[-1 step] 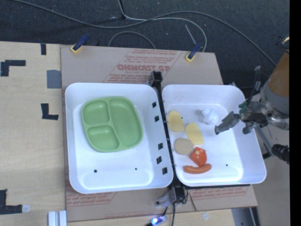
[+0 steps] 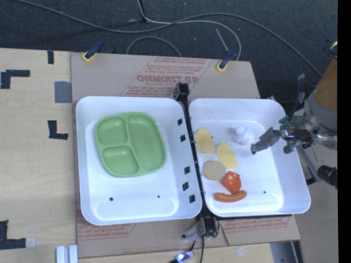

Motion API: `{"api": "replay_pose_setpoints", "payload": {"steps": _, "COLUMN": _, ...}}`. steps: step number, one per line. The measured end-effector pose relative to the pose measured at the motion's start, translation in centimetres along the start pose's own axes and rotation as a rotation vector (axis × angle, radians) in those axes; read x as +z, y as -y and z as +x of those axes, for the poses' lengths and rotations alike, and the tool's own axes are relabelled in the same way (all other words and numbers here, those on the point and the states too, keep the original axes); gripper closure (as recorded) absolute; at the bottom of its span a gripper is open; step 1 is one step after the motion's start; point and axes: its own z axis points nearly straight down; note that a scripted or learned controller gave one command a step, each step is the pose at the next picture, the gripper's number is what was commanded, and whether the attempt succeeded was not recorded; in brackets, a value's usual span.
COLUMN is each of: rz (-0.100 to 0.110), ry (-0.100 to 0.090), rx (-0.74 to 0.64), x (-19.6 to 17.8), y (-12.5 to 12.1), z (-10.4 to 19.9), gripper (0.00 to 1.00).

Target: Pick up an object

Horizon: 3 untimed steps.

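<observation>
Nearest the camera in the right bin (image 2: 285, 199) lie a red sausage-like piece (image 2: 230, 196) and a red pepper-like piece (image 2: 232, 181), then a tan round piece (image 2: 214, 170) and two yellow pieces (image 2: 227, 154) (image 2: 204, 141). Farther back, a small white object (image 2: 242, 133), perhaps crumpled, sits just beside the gripper (image 2: 263, 142), whose finger state cannot be told. The left bin (image 2: 88, 163) holds a green divided plate (image 2: 130, 144).

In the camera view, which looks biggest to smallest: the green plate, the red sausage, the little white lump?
1. Green plate, by far.
2. Red sausage.
3. White lump, though it blends into the right bin, so its edges are unsure.
</observation>
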Motion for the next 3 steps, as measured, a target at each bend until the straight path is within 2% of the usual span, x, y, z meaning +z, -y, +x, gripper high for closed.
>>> {"api": "replay_pose_setpoints", "payload": {"steps": 1, "rz": 0.003, "ry": 0.000, "rx": 0.001, "x": 4.4, "y": -0.4, "z": 0.1, "gripper": 0.00}}
{"api": "replay_pose_setpoints", "payload": {"steps": 3, "rz": 0.007, "ry": -0.002, "rx": 0.001, "x": 15.1, "y": 0.7, "z": 1.7, "gripper": 0.00}}
